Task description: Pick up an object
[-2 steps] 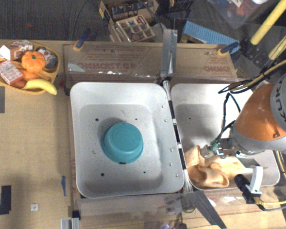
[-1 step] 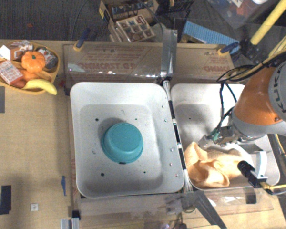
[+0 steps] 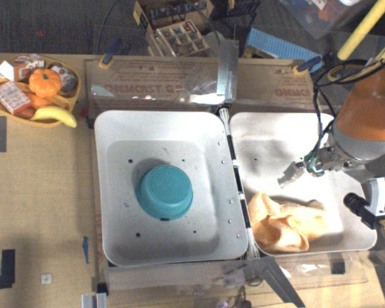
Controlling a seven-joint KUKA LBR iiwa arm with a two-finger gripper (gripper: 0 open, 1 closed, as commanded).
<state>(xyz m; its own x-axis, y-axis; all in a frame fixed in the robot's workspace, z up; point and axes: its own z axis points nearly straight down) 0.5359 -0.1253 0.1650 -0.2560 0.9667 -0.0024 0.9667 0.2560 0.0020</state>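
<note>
Two shallow white bins sat side by side on a bench. The left bin (image 3: 115, 140) held an upturned teal bowl (image 3: 165, 192) just below its centre. The right bin (image 3: 263, 133) held a crumpled yellow cloth (image 3: 285, 224) at about seven o'clock on its floor.

The grey arm (image 3: 366, 117), banded in orange, reached in from three o'clock. Its gripper (image 3: 289, 177) hung above the right bin, at twelve o'clock from the cloth and apart from it. It carried nothing; whether it was spread or pressed together could not be told.

The pick looked not yet done: lowering, closing and lifting appeared to remain.

At ten o'clock on the wooden bench stood a basket of toy food (image 3: 35, 92). A cardboard wall (image 3: 160, 85) backed the bins, with floor clutter beyond.
</note>
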